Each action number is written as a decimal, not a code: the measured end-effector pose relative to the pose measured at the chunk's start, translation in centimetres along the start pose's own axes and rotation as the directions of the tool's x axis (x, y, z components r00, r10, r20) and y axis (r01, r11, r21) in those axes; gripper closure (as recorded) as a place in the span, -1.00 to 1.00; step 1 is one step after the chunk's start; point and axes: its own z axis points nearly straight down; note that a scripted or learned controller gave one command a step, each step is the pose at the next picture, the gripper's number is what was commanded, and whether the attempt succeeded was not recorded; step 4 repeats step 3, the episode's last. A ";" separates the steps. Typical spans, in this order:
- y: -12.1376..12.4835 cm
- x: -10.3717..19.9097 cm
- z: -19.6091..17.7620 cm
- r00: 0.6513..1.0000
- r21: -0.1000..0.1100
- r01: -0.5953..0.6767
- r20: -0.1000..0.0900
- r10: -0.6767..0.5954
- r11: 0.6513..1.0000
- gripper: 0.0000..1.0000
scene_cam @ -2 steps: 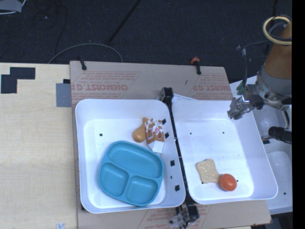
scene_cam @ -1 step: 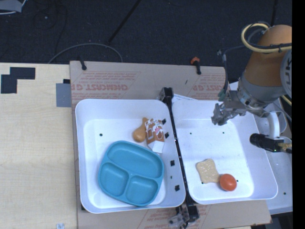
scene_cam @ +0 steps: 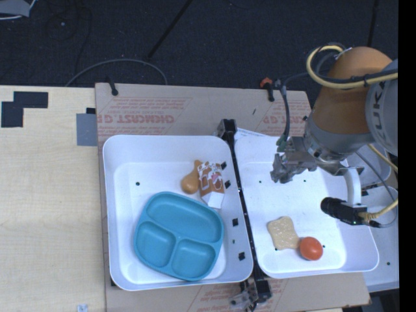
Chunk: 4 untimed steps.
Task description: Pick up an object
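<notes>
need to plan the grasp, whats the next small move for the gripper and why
Probably shift the gripper toward the view's bottom edge, then descend. It sits over bare floor of the right bin, while the nearest things, the tan piece and the tomato touching it, lie nearer the bin's bottom wall. The tan piece looks closest.

Grey claw (scene_cam: pixel 283 172) under an orange band (scene_cam: pixel 354 83). Below it: pale tan slab (scene_cam: pixel 283 232) touching a red-orange ball (scene_cam: pixel 311 248). To its left: brown-and-white patterned packet (scene_cam: pixel 210 177), orange-brown lump (scene_cam: pixel 190 182), blue sectioned plate (scene_cam: pixel 178 235). White bins (scene_cam: pixel 120 174) on printed brown cardboard (scene_cam: pixel 162 112).
</notes>
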 end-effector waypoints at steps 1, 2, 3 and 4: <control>-1.7 5.1 1.5 1.000 0.001 0.000 0.000 0.000 1.000 1.00; -3.9 10.1 2.6 1.000 0.002 0.001 0.000 -0.001 1.000 1.00; -5.8 14.9 2.9 1.000 0.001 0.001 0.001 -0.001 1.000 1.00; -5.8 14.9 2.9 1.000 0.001 0.001 0.001 -0.001 1.000 1.00</control>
